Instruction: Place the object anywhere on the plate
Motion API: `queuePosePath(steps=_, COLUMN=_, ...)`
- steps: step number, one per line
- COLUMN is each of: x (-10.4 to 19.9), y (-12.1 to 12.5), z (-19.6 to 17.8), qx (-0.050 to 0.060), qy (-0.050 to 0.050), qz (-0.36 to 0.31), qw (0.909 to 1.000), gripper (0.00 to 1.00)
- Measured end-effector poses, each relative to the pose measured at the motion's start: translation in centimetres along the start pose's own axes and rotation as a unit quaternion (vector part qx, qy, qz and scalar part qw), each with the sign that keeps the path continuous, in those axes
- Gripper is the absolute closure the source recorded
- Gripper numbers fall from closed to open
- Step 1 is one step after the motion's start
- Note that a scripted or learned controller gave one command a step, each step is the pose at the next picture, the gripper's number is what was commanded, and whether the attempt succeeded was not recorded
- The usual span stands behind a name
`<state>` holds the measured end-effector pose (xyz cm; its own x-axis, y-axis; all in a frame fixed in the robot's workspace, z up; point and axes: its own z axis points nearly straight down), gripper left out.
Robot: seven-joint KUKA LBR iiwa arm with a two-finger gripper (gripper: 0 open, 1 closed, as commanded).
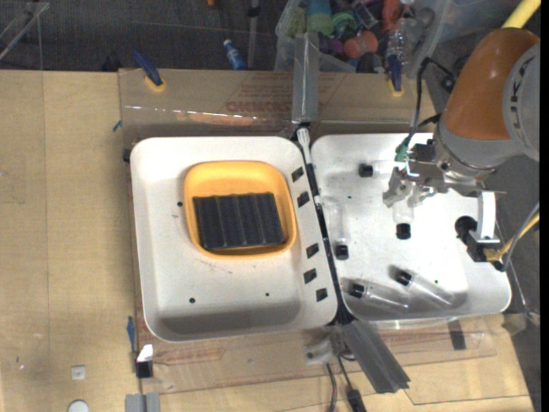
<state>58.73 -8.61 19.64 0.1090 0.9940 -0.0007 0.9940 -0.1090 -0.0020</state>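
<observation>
A yellow plate (196, 181) with rounded corners sits in the left white bin (163, 290). A dark grey ribbed rectangular object (238, 220) lies flat on the plate and covers most of its middle. My gripper (405, 190) hangs over the upper middle of the right bin (480, 303), well to the right of the plate and apart from the object. The grey arm with its orange band (493, 75) reaches in from the upper right.
A divider (316, 230) with black tabs runs between the two bins. Small black pieces (403, 229) and clear tube-like items (377, 294) lie on the right bin's floor. A box of colourful toys (360, 11) stands behind the bench.
</observation>
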Motion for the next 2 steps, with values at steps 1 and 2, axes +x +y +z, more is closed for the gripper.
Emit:
queuePosePath(steps=1, x=0.3, y=6.8, z=1.2, qx=-0.001, qy=0.000, qz=-0.049, qw=0.9988, gripper=1.00)
queuePosePath(steps=2, x=2.0, y=7.8, z=-1.5, qx=-0.002, qy=0.000, qz=-0.101, qw=0.9949, gripper=1.00)
